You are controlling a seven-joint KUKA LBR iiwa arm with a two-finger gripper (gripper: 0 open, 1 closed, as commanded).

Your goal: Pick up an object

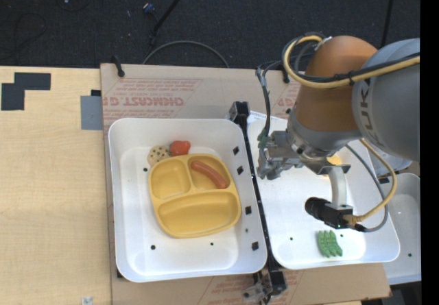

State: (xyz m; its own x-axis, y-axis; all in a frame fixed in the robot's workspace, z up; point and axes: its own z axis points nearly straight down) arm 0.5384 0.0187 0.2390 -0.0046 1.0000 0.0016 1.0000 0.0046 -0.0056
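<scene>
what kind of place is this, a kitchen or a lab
Most likely a robotics lab, not a kitchen: a grey and orange robot arm reaches over two white bins, the food on the yellow tray looks like toys, and cables run across the dark floor.

2 bins (130,160), 1 tray (195,218), 1 sausage (210,173), 1 cookie (158,154)

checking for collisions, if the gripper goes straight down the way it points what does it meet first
Most likely the bare floor of the shallow white right bin near its left wall, below the two-finger gripper. Depth is unclear from above, and no object shows under it.
</scene>
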